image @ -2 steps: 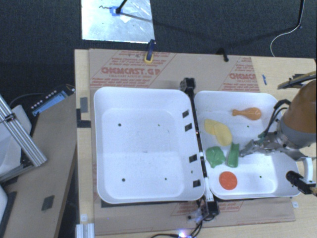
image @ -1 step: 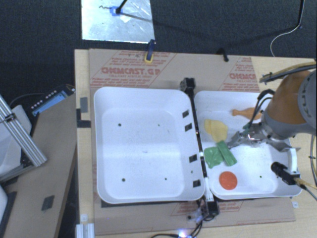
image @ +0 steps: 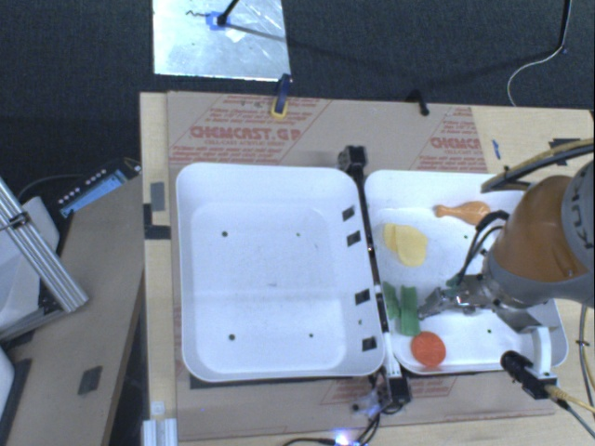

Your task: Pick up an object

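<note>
The right bin (image: 521, 189) holds several small objects. A yellow piece (image: 406, 244) lies near its left wall, and an orange drumstick-shaped toy (image: 462, 212) rests toward the back. A green object (image: 404, 307) sits at the front left, with a red-orange ball (image: 429, 347) just in front of it. My gripper (image: 430, 303) hangs low in this bin, pointing left, its tip right beside the green object's right edge. The arm's orange band (image: 544, 240) covers the right part of the bin.
The left bin (image: 270, 268) is bare white. A black divider with clips (image: 367, 249) runs between the bins. Cardboard (image: 251, 128) lies under both. A foil sheet (image: 218, 21) rests at the back, and a metal rail (image: 37, 258) stands at far left.
</note>
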